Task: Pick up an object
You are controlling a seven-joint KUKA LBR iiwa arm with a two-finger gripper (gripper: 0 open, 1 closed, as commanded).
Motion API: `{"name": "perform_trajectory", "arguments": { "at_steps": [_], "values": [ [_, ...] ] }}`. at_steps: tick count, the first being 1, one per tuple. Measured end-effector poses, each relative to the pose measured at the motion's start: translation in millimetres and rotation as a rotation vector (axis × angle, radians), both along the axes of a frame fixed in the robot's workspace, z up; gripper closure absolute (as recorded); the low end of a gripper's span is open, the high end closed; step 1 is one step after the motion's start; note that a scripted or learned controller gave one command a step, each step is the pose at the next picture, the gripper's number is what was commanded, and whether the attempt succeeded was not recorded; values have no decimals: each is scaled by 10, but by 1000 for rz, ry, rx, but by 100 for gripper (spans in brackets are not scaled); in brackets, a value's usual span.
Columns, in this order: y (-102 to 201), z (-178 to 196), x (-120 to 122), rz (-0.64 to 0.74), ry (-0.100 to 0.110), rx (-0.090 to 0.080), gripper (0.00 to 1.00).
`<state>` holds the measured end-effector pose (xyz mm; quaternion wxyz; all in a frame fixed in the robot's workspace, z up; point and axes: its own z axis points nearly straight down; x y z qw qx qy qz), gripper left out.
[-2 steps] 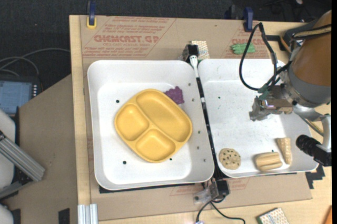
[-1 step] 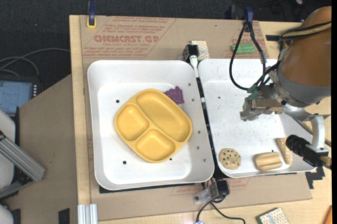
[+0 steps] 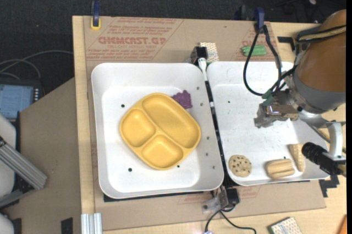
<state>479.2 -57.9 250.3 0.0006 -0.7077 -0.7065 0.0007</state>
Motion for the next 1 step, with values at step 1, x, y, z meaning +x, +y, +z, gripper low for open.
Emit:
{"name": "perform_trajectory", "arguments": {
  "at_steps": [1],
  "values": [
    [-9, 88, 6, 2, -5, -1, 100]
  ]
}}
